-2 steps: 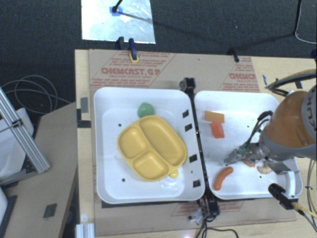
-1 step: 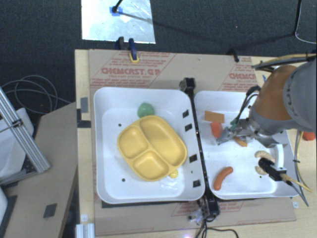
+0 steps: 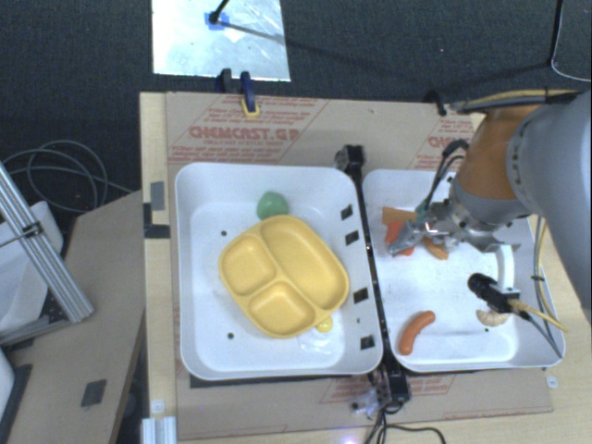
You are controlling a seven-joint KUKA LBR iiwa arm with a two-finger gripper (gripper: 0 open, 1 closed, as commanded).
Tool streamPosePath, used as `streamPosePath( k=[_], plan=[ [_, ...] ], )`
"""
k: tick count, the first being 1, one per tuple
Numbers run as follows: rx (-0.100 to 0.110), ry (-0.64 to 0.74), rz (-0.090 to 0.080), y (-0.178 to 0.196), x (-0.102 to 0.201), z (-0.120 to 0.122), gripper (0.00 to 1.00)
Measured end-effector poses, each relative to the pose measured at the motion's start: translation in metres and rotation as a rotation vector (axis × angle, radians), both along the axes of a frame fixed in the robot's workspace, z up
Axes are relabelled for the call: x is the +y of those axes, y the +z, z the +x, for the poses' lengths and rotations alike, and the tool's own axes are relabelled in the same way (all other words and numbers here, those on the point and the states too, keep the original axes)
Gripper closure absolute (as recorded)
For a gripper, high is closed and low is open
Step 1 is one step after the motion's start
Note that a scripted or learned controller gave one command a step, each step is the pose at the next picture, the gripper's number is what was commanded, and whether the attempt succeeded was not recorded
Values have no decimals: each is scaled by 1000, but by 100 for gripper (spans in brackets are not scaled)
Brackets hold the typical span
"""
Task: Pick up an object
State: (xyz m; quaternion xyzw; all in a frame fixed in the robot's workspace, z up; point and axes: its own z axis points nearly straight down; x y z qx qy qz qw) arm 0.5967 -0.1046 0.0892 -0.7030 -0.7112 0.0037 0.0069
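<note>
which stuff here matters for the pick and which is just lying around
In play:
- gripper, low in the right bin
- orange pieces by it
- sausage
- pale bit

Lying about:
- yellow tray in the left bin
- green thing
- foil sheet
- clamp

Bench w/ cardboard sheet under two white bins side by side.

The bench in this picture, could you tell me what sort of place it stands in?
Probably a robot test lab: an arm reaches over two white bins of toy food, with loose cables and an aluminium frame nearby.
</note>
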Motion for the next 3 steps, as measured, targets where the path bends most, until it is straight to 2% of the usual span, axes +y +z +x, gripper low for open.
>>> streamPosePath(
  k=[1, 2, 3],
  plan=[
    [-29, 1, -4, 2, -5, 68, 0],
    [-22, -1, -7, 8, -8, 63, 100],
    [-11, -11, -3, -6, 20, -2, 100]
  ],
)
